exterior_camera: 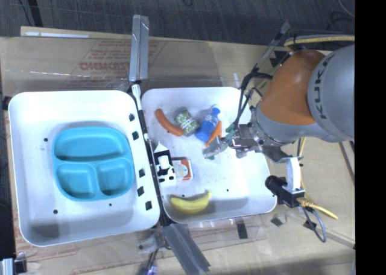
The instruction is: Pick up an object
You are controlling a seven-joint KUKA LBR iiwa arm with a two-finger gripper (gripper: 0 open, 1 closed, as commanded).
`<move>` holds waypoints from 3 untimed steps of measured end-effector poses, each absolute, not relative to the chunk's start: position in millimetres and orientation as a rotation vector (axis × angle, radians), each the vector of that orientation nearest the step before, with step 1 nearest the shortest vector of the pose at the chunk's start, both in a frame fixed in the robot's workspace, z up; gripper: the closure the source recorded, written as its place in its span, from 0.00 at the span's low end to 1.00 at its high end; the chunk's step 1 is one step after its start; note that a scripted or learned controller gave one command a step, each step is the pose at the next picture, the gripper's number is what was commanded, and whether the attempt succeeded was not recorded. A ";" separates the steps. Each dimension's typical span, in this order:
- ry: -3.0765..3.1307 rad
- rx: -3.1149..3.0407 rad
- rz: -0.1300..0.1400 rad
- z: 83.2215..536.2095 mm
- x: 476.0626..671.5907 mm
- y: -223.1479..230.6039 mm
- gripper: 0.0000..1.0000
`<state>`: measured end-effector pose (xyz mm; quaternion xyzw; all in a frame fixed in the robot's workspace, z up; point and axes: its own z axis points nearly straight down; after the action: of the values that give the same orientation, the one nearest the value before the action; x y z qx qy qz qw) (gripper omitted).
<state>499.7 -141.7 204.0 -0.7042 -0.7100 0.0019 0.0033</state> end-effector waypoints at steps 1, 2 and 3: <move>-2.248 -2.190 0.005 147.0 543.2 -185.0 0.00; -2.371 -2.060 0.002 91.5 578.8 -193.4 0.00; -2.375 -2.055 0.003 101.5 579.1 -193.2 1.00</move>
<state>579.1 -193.2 101.5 -0.6543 -0.7563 0.0009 0.0003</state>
